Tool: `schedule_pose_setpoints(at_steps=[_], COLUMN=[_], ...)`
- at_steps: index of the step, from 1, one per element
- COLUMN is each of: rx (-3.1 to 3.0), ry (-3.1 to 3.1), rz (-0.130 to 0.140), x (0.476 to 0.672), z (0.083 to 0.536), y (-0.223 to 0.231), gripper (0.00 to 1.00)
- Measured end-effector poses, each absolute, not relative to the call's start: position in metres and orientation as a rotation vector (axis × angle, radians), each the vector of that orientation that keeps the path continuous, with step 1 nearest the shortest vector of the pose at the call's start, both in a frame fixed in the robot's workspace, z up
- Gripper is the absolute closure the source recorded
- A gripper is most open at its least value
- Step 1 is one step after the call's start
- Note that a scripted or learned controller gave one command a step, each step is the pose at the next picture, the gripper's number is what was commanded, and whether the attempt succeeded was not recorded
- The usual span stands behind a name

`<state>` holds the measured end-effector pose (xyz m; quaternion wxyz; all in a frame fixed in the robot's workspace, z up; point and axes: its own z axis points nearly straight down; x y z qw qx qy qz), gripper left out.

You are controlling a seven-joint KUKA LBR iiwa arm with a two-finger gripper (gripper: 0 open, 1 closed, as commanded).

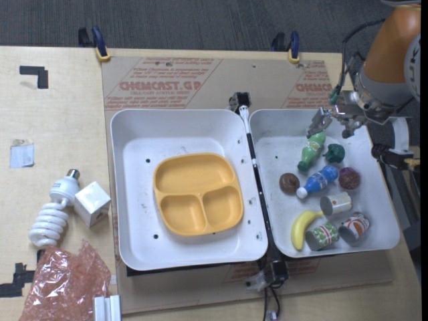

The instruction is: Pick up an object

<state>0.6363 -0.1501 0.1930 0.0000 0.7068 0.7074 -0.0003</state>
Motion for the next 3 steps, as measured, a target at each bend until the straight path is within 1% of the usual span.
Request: schedule_pose_setpoints(at_steps=[1,2,3], rx=[2.219,2.224,2.222], ry=[2.218,2.220,2.219], rz=[0.006,0.000,0.001], x=[0.576,0.510,0.478], z=[0.095,0.092,0.092], y=[-0.128,-0.095,-0.093], gripper=[0.00,0.00,0.00])
